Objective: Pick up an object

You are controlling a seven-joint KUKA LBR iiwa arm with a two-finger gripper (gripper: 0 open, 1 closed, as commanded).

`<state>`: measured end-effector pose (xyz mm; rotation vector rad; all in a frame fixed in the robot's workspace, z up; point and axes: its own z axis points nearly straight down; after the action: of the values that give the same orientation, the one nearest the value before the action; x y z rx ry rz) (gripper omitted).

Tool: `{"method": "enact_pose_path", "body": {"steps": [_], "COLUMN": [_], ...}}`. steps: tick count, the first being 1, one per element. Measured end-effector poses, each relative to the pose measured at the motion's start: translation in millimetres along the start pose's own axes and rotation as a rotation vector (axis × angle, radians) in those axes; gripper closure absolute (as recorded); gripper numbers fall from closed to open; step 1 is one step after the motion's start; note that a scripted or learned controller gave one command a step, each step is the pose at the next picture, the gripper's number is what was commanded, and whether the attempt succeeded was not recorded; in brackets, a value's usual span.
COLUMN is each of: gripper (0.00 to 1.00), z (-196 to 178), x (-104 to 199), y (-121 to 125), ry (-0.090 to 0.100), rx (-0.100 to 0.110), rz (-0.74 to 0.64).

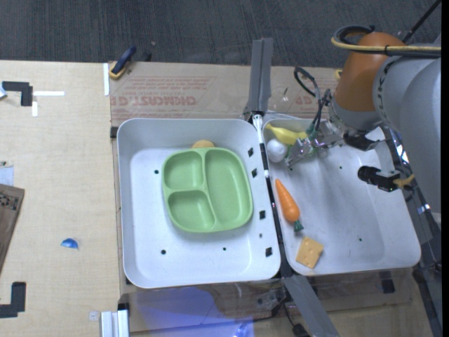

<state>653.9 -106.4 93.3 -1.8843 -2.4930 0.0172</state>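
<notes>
Camera view: cardboard sheet (189,90) behind the bins carries red print, mirrored, not readable. Hand (303,148) sits low at rear-left corner of right bin (365,223), right by a banana (284,133) and white egg-like item (276,150); can't tell if open or closed. Carrot (287,201) and cheese wedge (309,252) lie nearer the front. Left bin (140,202) holds green divided plate (208,189).

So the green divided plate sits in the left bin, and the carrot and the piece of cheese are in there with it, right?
Not quite. The green divided plate does sit in the left bin, but the carrot and the piece of cheese lie in the right bin, on its left side, as the camera view shows. The claw is over the far end of that right bin.
</notes>
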Motion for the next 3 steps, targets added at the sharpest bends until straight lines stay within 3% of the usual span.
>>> {"method": "enact_pose_path", "body": {"steps": [1,2,3], "gripper": [0.00,0.00,0.00], "z": [-9,5,-1], "x": [3,3,4], "y": [1,0,2], "ry": [-0.006,-0.003,-0.002], "rx": [-0.002,0.006,-0.002], "rz": [-0.027,-0.052,0.009]}}
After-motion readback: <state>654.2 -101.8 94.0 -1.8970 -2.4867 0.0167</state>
